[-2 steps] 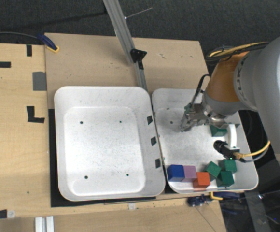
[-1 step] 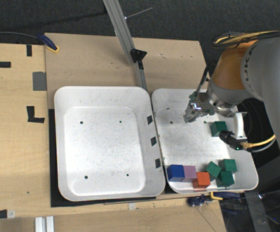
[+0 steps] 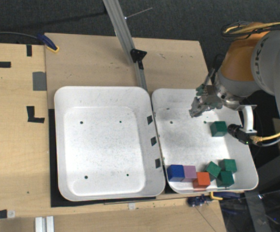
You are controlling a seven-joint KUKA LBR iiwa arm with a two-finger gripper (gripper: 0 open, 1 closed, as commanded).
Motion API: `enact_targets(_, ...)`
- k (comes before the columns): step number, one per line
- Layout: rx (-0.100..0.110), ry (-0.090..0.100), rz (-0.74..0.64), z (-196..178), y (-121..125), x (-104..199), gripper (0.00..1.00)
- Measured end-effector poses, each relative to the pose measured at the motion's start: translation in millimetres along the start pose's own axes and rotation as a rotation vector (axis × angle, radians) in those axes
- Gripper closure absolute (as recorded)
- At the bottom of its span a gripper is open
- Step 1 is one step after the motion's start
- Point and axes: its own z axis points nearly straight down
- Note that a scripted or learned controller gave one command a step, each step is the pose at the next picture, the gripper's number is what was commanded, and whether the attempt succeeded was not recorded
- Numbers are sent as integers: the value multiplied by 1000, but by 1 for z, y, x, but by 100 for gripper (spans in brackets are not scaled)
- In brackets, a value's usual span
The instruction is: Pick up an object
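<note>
Gripper (image 3: 196,111) hovers over the right bin (image 3: 178,100), whether apart or together I cannot tell; a lone green block (image 3: 218,128), squarish, sits slightly askew nearby.

A lone green cube (image 3: 218,128) sits near the right bin's (image 3: 178,129) far right side. Along its near wall cluster a blue cube (image 3: 175,172), lilac cube (image 3: 190,172), orange cube (image 3: 203,179) and three green blocks (image 3: 221,171).

On the desk (image 3: 106,57), 2 bins sit side by side. The right bin (image 3: 178,129) holds 1 block (image 3: 218,128) near its right wall and perhaps 6 blocks (image 3: 203,174) clustered along its front edge.
</note>
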Motion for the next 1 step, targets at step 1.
enact_targets(1, -1, -1, 0, -46, 1, 0, 100)
